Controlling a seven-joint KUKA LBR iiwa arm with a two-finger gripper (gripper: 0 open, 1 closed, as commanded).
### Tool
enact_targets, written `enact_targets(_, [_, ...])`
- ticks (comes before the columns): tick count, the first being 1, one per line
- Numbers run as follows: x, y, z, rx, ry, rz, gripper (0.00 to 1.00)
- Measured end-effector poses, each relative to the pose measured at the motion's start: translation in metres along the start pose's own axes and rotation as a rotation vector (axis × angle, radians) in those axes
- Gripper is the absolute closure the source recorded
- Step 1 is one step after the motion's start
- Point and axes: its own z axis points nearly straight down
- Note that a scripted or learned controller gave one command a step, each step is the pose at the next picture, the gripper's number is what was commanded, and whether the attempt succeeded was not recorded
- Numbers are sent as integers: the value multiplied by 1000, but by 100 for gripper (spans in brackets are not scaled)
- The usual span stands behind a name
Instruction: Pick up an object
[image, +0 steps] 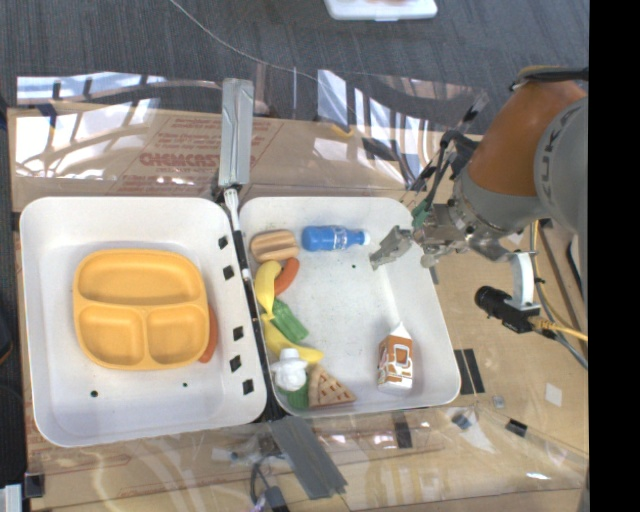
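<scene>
Camera view: arm comes in from the right, jaws over the right bin near its upper right rim, just right of the blue bottle. Can't tell if the jaws are apart or together; nothing visible between them. Blue bottle lies on its side near the bin's top edge, cap end pointing right. Hot dog bun just left of it. Along the left wall: banana, green pepper, small white bottle, pizza slice at the bottom. Small carton stands apart at lower right. Left bin holds a yellow divided tray. Both bins sit on the counter.
</scene>
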Motion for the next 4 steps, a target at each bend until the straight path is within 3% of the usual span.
enact_targets(1, [25,62,138,-4,-1,16,0])
enact_targets(2, [86,86,131,18,1,-101,0])
enact_targets(3, [131,80,35,-8,-3,-332,0])
enact_targets(4, [70,89,113,-35,-12,-388,0])
